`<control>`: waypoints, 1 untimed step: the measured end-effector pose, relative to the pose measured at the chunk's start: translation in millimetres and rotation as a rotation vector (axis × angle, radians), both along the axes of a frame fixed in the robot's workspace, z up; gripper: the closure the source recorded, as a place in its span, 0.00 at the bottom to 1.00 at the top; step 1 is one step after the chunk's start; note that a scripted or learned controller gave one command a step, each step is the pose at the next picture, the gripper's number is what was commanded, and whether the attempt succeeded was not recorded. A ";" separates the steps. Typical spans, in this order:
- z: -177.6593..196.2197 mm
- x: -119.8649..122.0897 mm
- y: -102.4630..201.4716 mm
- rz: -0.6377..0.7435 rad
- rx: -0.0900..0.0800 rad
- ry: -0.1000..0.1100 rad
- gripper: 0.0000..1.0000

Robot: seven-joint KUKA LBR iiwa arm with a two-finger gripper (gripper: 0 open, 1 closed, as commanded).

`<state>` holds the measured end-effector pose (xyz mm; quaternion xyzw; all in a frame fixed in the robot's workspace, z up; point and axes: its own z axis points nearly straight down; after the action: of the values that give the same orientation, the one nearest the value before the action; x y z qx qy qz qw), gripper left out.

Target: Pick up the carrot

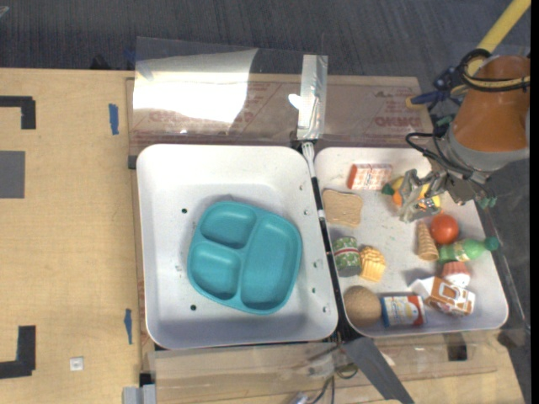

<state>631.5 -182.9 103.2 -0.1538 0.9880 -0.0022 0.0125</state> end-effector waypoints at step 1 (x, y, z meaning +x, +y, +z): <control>-1.1 -0.5 0.2 0.000 0.001 0.002 0.00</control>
<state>631.0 -182.7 102.1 -0.1537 0.9880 -0.0016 0.0117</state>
